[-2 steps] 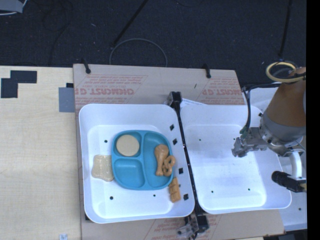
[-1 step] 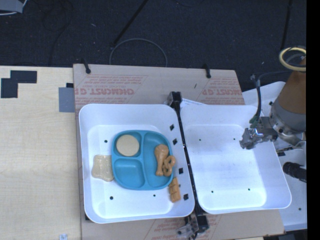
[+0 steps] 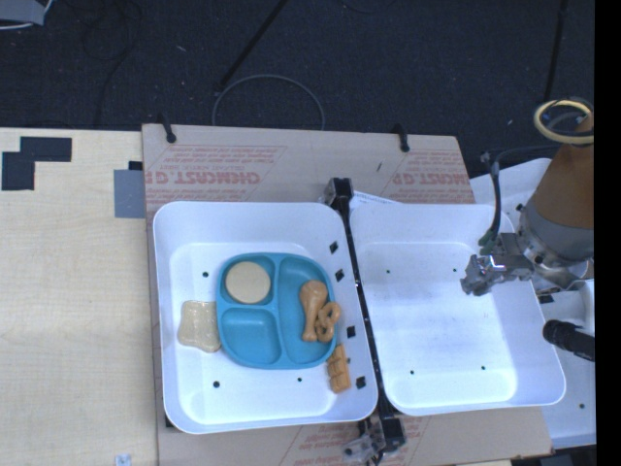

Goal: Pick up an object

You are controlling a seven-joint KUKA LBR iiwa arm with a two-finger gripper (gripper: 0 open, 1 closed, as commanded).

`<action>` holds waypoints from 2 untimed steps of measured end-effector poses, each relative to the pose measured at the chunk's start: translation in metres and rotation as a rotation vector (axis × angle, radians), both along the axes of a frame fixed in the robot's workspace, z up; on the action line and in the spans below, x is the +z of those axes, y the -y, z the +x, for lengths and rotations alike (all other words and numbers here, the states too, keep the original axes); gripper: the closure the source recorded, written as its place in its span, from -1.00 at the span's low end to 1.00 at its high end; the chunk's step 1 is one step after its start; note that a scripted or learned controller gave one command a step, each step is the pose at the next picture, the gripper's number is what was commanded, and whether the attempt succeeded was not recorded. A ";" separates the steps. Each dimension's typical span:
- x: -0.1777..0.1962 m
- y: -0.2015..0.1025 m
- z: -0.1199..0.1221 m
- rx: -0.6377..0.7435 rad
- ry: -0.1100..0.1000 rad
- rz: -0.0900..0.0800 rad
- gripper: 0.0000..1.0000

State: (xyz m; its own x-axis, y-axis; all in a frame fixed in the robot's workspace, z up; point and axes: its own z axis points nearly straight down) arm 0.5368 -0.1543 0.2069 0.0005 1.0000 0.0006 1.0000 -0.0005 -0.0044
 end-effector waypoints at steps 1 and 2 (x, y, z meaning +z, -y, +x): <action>-0.004 -0.054 0.003 0.005 0.001 0.002 1.00; 0.002 -0.104 0.006 0.005 0.002 0.002 1.00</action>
